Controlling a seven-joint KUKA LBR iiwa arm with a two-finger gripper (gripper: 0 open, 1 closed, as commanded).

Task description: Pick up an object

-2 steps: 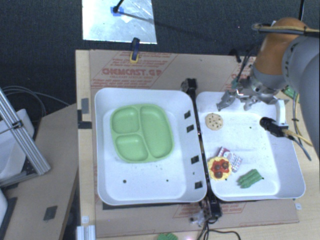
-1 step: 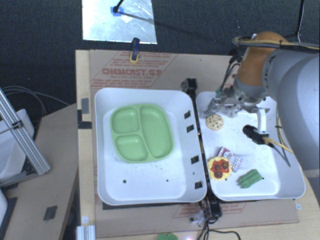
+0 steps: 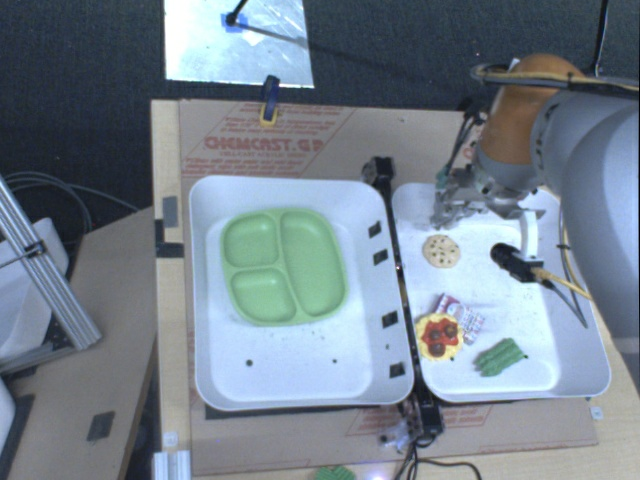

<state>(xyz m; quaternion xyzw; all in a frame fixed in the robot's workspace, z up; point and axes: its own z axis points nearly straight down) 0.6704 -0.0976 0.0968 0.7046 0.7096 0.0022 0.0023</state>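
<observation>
the cookie (image 3: 441, 252) is round, tan and dark-speckled, lying flat just below the pincer (image 3: 447, 216); the pincer's state cannot be told.

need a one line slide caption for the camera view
KUKA arm's gripper poised over the right bin just above a cookie, with toy pizza and green pickle nearby; green tray in left bin.

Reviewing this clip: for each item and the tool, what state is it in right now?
green divided plate: lying flat in the left bin, nothing in its compartments.
cookie: flat in the right bin, just below the tool, not gripped.
pizza slice: flat, beside the wrapper.
candy wrapper: lying loose, touching the pizza.
green pickle: on its side, apart.
tool: low over the right bin, holding nothing visible.
</observation>
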